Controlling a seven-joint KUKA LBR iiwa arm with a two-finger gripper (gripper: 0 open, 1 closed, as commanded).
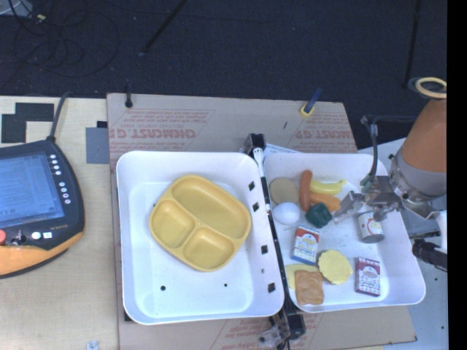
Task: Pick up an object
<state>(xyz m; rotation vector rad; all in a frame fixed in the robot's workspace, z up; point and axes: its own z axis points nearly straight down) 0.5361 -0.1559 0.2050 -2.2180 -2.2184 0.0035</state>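
The camera view shows a desk (44, 297) carrying two shallow white bins side by side on a cardboard sheet (219, 122). Red mirrored print can be seen on the cardboard, but it cannot be read with confidence. In the left bin (139, 283) a yellow divided plate (200, 222) is lying, with three compartments.

The right bin (412, 286) is crowded with small things. A beige round disc (284, 191) is placed near its upper left corner, with a white egg (286, 213) just below it. An orange sausage (305, 180) is set upright beside a yellow block (326, 188), and a dark green lump (318, 214) is found just under them. A small carton (306, 245) with red and blue printing is seen in the middle; its label is too small to be read. Below it a yellow round disc (336, 267) and a brown biscuit (309, 286) are lying close together. A red packet (368, 276) with a white patch is placed near the lower right; its writing is illegible.

The arm is reaching in from the right, and the pincer (372, 208) is positioned over the right part of that bin, just above a small silver can (370, 227). Whether the pincer is open or closed cannot be told.

A handheld control tablet (33, 199) with a blue screen is resting at the far left.
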